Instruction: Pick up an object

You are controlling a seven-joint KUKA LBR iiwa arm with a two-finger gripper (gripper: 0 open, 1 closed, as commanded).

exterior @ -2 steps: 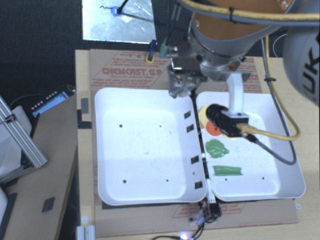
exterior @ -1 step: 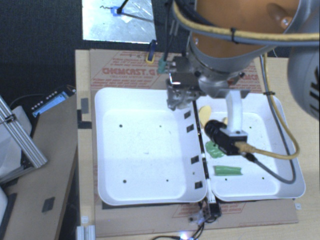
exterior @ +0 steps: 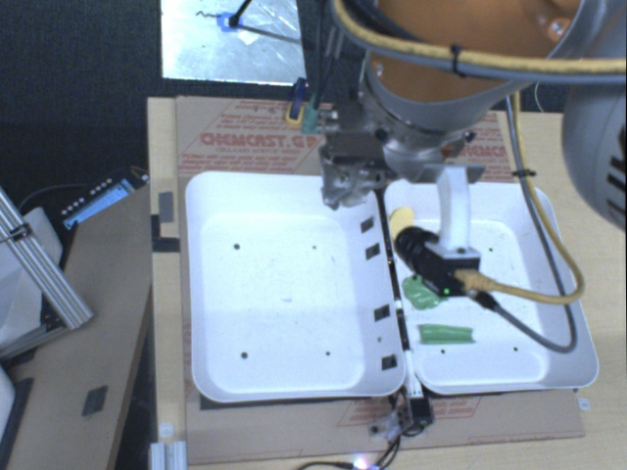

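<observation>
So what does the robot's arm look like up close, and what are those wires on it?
The arm is grey with a big rounded orange band. Yellowish cables wrap around it, one yellow cable loops to a black block, and the silvery metal gripper hangs underneath.

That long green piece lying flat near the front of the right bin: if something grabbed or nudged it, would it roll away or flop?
The green piece looks thin and lies flat on the right bin floor, so it would probably slide rather than roll. Its straight, even outline suggests it is fairly stiff, though that is hard to confirm. Being small, it is likely light, and lying so low may make it awkward to pinch.
</observation>
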